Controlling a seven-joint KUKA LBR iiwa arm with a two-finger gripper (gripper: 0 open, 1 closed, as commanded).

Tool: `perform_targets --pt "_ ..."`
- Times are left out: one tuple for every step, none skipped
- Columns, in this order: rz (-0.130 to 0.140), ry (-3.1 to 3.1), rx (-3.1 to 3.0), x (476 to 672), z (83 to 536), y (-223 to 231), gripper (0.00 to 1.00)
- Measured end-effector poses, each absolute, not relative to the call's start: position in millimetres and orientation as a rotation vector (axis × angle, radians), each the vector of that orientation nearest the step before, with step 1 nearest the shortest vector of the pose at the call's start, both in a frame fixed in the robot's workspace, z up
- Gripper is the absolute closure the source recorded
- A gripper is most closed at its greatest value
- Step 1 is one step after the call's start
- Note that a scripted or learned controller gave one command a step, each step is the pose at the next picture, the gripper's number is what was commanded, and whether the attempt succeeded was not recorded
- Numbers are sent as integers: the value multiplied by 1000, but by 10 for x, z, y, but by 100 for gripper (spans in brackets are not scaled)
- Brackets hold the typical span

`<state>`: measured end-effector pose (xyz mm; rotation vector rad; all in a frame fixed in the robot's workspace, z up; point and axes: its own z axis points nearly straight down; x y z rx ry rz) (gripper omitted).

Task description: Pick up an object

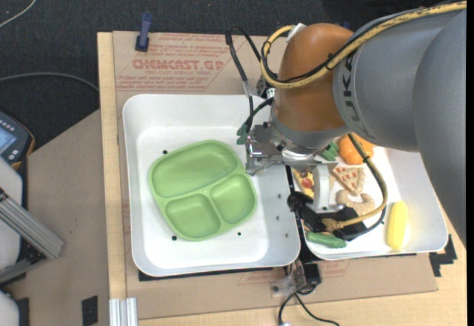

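A green three-compartment plate [201,187] lies flat in the left bin [136,169]. The right bin [433,202] holds a yellow oblong piece [398,225], an orange piece [351,151], a pizza-like slice [348,179], a small red and yellow item [305,182] and a green pod [326,240]. My gripper [255,156] hangs low over the divide between the bins, just past the plate's right edge. The wrist and arm hide its tips and much of the right bin's far half.
Both bins rest on a brown cardboard sheet [178,61] with red lettering. A blue clip [144,30] sits at the sheet's far left corner. Grey equipment [22,224] stands off the bench to the left.
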<state>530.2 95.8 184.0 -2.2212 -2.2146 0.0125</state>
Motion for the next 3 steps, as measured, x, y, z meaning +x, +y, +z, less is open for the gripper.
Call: perform_targets --pt "-24 -2232 -2223 5377 3406 1222 100" --pt "14 -2221 -2211 5010 2488 1657 100" --pt "-11 -2231 -2213 4876 3101 2290 100"
